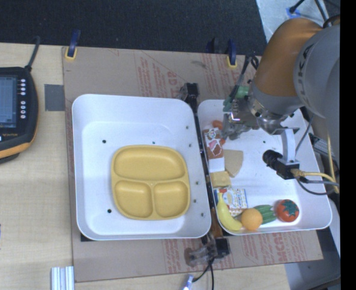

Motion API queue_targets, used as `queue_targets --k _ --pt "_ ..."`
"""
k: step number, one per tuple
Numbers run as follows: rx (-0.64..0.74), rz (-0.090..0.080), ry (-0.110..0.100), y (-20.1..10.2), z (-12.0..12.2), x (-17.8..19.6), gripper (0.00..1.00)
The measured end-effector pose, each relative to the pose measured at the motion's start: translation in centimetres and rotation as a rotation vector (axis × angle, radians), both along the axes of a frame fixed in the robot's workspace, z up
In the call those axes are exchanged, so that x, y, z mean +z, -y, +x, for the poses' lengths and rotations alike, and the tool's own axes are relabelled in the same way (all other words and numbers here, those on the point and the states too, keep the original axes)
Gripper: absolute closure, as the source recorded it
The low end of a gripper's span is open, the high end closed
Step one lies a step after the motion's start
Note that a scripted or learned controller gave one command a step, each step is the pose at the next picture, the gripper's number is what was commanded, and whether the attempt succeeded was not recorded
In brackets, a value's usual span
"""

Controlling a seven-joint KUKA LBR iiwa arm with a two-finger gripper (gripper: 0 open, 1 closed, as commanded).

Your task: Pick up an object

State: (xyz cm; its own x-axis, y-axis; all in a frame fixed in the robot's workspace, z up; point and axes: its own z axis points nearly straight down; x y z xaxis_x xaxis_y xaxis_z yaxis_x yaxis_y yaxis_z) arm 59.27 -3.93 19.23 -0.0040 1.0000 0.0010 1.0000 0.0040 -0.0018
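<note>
Objects crowd the left side and near edge of the right bin (259, 186). A red-and-white packet (213, 142) lies against the left wall, with a beige wedge (233, 162) just beside it. A yellow block (220, 178) comes next toward the near edge, then a printed card (234, 197) too small to read. Along the near edge lie a banana (225, 216), an orange (251, 220) touching it, a green vegetable (266, 212) partly hidden by the orange, and a red tomato-like fruit (287, 210).

The end effector (233, 124) sits over the bin's far-left corner, just beyond the packet. Its tip is a dark tangle against the wrist, so it cannot be told whether it is open or closed, nor whether it touches anything. The arm (292, 59) covers the bin's far-right corner and is cut off by the frame.

The left bin (93, 180) holds a yellow divided tray (149, 182). On the worktop (27, 222), a teach pendant (3, 116) is cropped at the left edge.
</note>
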Motion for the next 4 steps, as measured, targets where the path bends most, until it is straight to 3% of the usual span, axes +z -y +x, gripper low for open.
queue_targets --k 1,2,3,4 --pt "0.000 0.000 -0.001 0.0 0.0 0.0 0.00" --pt "-0.004 -0.001 -0.005 10.5 5.5 -10.2 0.00" --pt "-0.007 -0.020 0.009 6.9 6.4 -9.7 0.00" --pt "-0.004 -0.011 0.006 7.5 6.4 -9.8 0.00"
